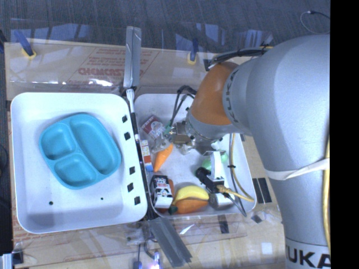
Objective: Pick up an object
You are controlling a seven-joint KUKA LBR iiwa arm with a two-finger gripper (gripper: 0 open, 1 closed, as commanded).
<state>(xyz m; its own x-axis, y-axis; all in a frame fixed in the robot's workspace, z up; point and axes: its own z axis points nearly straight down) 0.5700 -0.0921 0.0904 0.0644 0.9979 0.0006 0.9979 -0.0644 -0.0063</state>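
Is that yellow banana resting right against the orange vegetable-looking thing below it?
Touching. In the camera view, the yellow banana lies directly on the orange vegetable-shaped toy in the right white bin, with no gap showing between them.

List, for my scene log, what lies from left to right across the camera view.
Left bin → blue tray → divider → carrot → banana → arm.
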